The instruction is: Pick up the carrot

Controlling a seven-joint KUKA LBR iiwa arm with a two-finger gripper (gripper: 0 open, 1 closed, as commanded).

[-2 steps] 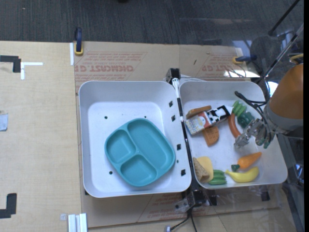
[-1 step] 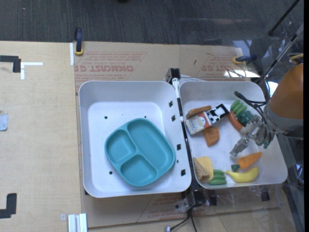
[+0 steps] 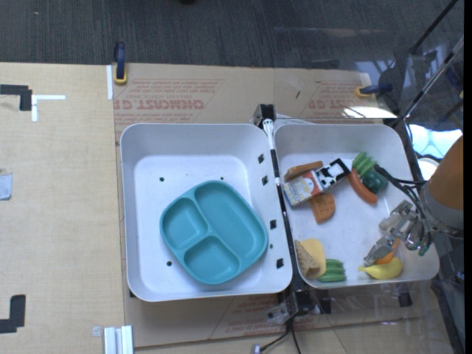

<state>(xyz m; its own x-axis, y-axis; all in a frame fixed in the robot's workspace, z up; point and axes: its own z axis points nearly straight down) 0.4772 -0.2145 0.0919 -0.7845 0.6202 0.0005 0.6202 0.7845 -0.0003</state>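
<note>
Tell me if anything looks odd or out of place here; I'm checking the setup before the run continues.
Nothing looks spilled or broken. The toy food lies loosely jumbled in the right bin, the carrot tilted near its far side. The teal plate sits askew in the left bin. The tool is low over the right bin's near corner.

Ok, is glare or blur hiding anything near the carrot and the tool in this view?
Camera view: a bright washed-out patch sits along the right bin's far right rim, away from the carrot. The carrot reads clearly, orange with a green top. The tool looks soft and cluttered over the yellow item near the bin's front right corner, so its fingers are hard to make out. Left bin is evenly lit.
</note>
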